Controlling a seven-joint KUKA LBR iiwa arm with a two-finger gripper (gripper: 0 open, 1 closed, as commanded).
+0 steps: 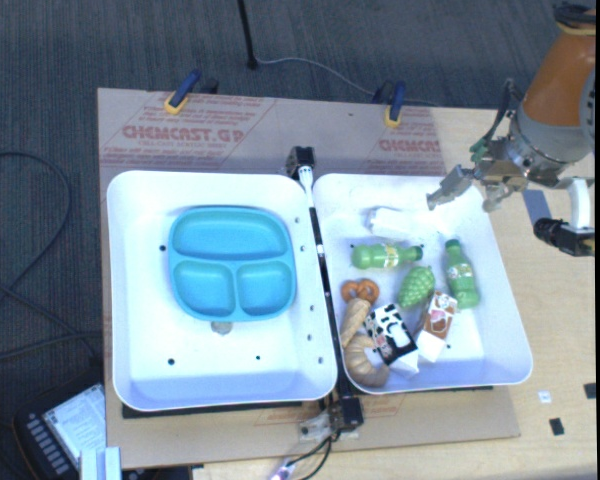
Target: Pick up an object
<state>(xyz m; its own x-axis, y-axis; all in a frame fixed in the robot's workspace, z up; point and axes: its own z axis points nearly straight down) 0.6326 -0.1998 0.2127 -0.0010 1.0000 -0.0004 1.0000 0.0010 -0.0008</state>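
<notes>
- The gripper (467,186) hangs over the far right corner of the right bin (500,363), at the end of the arm (560,78) that reaches in from the right. Its two fingers stand apart with nothing between them, so no object is held.
- That spot puts it above the bin's load without touching it, a fair place from which to choose a target and drop.
- The things to pick all lie in the right bin, crowded toward its near half: a green bottle (384,257) on its side, a second green bottle (461,273) beside it pointing away from the camera, a bunch of grapes (416,287), a pretzel (360,290), a bread roll (356,326), a black-and-white carton (389,331) and a small red-and-white carton (439,316).
- A white object (390,220) lies nearest the gripper, hard to make out against the white floor.
- The pieces near the front touch and overlap, so a grasp there would likely jostle neighbours; the two bottles are freer.
- The left bin (130,268) holds a blue divided tray (231,262), well apart from the gripper.
- Blue and yellow clamps (184,90) pin the cardboard sheet (220,133) under the bins, presumably to stop it sliding.
</notes>
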